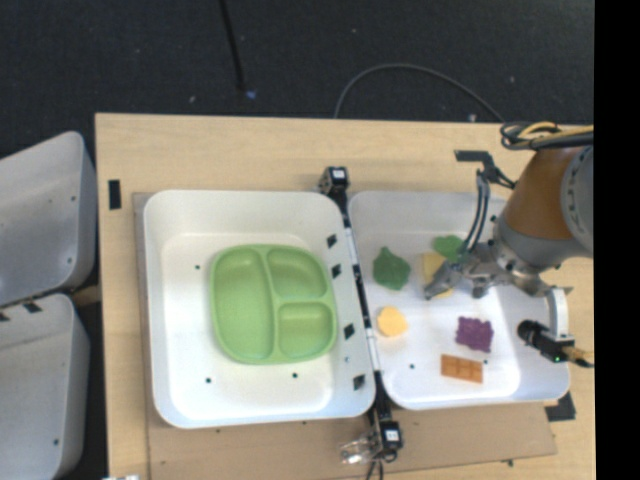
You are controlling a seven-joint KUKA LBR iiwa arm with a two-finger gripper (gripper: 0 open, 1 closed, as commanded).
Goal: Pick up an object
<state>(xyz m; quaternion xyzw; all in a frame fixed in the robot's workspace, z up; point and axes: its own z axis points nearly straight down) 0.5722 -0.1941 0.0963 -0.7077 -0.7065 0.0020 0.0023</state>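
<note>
The step in hand is judged to be the approach to a grasp; nothing is seen lifted.

Nearest the front edge of the bench [130, 438], in the right bin [400, 388], an orange waffle-like block [462, 369] lies flat close to the bin's front wall. Just behind it, a purple block [475, 333] sits clear of its neighbours. A yellow round piece [392, 321] lies near the bin's left wall. Each of these three has free space on at least two sides and would likely make an easy target.

Further back, a dark green leafy piece [391, 268] rests near the left wall, with a pale yellow piece [433, 264] just beside it. A lighter green piece [449, 244] lies partly under the arm. These last two crowd together, so a grasp there risks catching both.

The fingers [452, 280] hang low over the middle of the right bin, beside the pale yellow piece. They appear slightly spread, with nothing visible between them.

The left bin [160, 368] carries a green divided tray [271, 303], lying flat at its centre.

Recommended procedure: centre the fingers over one isolated item, align the opening across its narrow side, descend straight, then close. Confirm the item sits between the fingers before lifting. Keep clear of the divider between the bins.
</note>
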